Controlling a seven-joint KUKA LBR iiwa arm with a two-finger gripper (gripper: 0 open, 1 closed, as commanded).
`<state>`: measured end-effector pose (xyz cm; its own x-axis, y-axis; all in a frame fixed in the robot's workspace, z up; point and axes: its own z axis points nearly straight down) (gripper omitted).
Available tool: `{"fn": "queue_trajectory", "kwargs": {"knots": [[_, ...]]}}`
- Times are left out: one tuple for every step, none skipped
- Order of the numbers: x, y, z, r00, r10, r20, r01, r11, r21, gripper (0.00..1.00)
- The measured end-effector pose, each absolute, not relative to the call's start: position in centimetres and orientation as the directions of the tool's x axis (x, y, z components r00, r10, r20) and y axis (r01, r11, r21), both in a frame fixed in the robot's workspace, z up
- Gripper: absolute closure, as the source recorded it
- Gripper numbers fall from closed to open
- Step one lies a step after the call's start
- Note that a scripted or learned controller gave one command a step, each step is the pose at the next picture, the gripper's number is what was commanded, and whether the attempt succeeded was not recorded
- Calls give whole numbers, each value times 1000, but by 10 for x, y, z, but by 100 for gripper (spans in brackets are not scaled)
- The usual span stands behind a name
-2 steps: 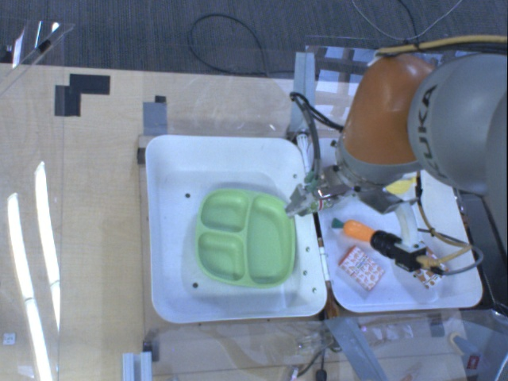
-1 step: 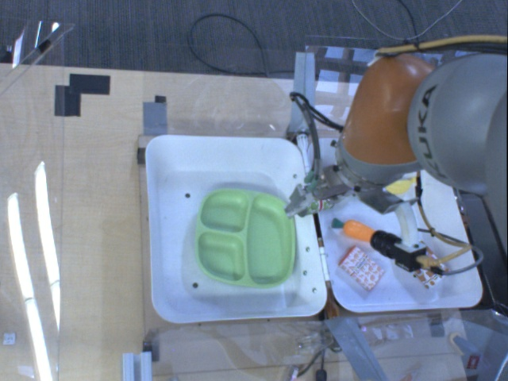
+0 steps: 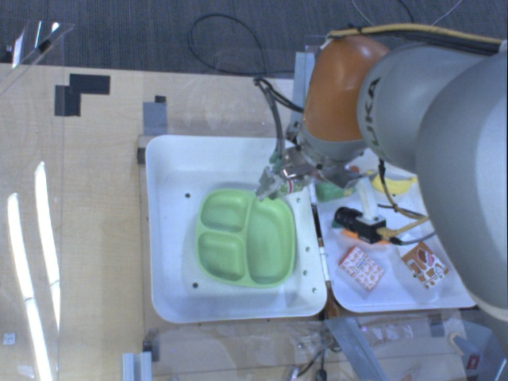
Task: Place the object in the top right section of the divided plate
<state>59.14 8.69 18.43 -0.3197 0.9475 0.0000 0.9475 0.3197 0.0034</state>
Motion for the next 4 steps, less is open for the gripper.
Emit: {"fn": "queue_trajectory", "kwargs": {"knots": [[593, 88, 195, -325, 946, -1, 946, 325, 8, 100], [593, 88, 195, -325, 946, -1, 946, 325, 8, 0], [595, 88, 207, -329, 944, -2, 944, 329, 13, 100], [595, 89, 206, -329, 944, -2, 944, 329, 13, 0]]}}
